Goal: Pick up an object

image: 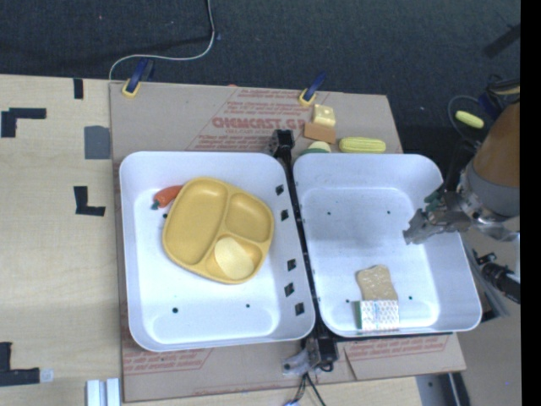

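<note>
Landmark: the right bin (338, 176), a shallow white tray sitting on the desk (51, 252), is serving as the reference for every place below.
Arm: grey with an orange band, it is reaching in over the right rim of the right bin.
Hand (417, 232): it is hanging just inside the right wall of the right bin, about halfway along it; whether its fingers are parted or closed cannot be told, and nothing is showing between them.
Sponge (375, 282): a tan block is lying flat on the floor of the right bin, near the front edge, apart from the hand.
Packet (377, 315): a small silver and green packet is lying in the right bin, touching the front of the sponge.
Left bin (139, 311): it is sitting just beside the right bin, edge to edge.
Plate (218, 228): a yellow divided plate is lying tilted in the left bin.
Carrot (166, 195): an orange toy is peeking out from under the plate's far corner.
Corn (362, 145): a yellow toy cob is lying on the cardboard just behind the right bin.
Block (321, 123): a tan wooden piece is resting behind the right bin, near the corn.
</note>
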Controlling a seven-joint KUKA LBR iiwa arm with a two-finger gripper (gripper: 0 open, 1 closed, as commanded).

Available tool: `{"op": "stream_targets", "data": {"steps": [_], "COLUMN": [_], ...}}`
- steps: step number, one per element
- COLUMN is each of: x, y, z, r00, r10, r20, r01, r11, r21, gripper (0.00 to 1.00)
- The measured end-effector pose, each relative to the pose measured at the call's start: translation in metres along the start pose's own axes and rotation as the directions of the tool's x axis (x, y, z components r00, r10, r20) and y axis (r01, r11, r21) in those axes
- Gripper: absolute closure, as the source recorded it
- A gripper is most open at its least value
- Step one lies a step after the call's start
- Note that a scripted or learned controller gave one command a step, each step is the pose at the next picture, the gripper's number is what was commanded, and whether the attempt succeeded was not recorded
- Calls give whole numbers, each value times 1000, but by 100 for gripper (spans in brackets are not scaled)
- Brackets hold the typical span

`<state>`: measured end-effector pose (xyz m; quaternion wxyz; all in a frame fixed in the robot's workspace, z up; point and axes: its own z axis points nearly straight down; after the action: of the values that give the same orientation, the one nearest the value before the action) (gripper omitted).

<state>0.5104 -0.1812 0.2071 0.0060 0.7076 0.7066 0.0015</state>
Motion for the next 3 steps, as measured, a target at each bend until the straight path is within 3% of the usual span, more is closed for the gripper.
{"op": "stream_targets", "data": {"steps": [1,2,3], "x": [64,61,62], "y": [-28,-27,-30], "z": [31,30,103], "r00": [1000,1000,1000], "r10": [-6,-3,-2], "r20": [-10,-7,-8], "r01": [6,3,2], "r11": [1000,1000,1000], "r21": [16,13,19], "gripper": [100,0,0]}}
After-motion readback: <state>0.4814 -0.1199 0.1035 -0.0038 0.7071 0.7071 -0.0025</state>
